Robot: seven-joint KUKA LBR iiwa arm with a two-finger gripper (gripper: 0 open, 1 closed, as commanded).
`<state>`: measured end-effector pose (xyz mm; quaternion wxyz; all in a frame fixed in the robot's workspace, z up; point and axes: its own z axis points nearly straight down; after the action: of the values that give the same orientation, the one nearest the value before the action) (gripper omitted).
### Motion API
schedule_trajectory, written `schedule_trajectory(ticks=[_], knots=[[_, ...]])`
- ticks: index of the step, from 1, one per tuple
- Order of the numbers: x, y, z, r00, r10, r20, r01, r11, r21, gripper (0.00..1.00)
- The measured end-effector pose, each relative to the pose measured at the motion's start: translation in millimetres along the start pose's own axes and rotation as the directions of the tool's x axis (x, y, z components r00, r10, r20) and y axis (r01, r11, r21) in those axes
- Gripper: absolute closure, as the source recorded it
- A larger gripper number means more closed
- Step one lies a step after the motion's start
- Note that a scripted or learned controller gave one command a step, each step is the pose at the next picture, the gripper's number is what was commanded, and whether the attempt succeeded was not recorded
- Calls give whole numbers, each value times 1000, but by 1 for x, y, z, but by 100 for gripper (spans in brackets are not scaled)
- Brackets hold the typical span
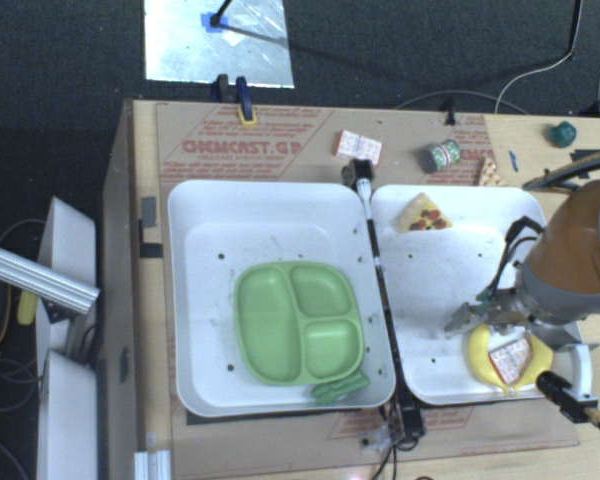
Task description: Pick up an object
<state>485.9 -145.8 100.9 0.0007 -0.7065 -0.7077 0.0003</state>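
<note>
The pincer (477, 315) hung low in the right bin (430, 268), at the end of the grey arm (570, 258) reaching in from the right. Whether it was open or closed could not be told, and nothing was seen held in it. It sat just beside a yellow banana (485, 358), at that fruit's upper left edge. A small card (508, 356) with red print lay on the banana. A pizza slice (423, 214) rested near the far wall of the same bin, well apart from the pincer.

In the left bin (210, 238) lay a green divided plate (298, 321), with a green piece (338, 387) touching its near edge by the bin's near wall.

On the tabletop (270, 148) beyond the bins stood a small can (442, 154) and a white tag (358, 147); a teal ball (563, 133) sat farther right.
</note>
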Motion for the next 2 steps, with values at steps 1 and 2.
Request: schedule_trajectory(ticks=[1, 2], knots=[[0, 1, -11, 1000, -2, 1, 2, 1000, -3, 100], [-18, 60, -22, 1000, -2, 2, 2, 1000, -4, 100]])
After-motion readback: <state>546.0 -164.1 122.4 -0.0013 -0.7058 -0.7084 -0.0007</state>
